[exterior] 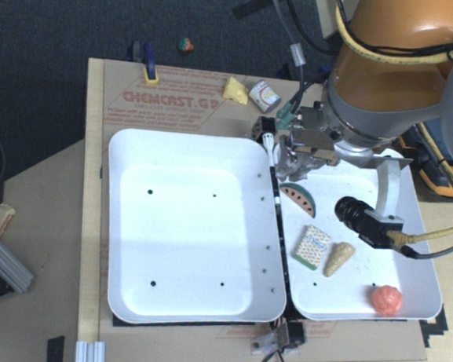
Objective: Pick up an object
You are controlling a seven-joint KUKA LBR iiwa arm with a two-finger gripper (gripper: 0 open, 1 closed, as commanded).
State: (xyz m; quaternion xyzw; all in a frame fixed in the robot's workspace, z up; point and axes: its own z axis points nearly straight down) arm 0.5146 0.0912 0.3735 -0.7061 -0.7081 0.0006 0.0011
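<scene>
A toy watermelon slice (297, 198), a flat half-round with a red face, dark seeds and a green rind, lies in the right shallow white plastic bin (416, 264). It sits near the back-left corner, close to the ridge shared with the left white bin (114, 206). The metal end effector (292, 166) hangs just behind the slice, by that ridge; we cannot tell whether it is released or clenched. Nearer the front lie a small green-and-white patterned packet (313, 247) and, just beside it, a tan, rough cone-shaped piece (339, 258). A pink bumpy ball (386, 299) sits near the front-right rim. The left bin shows us smooth bare floor dotted with small dark holes.
</scene>
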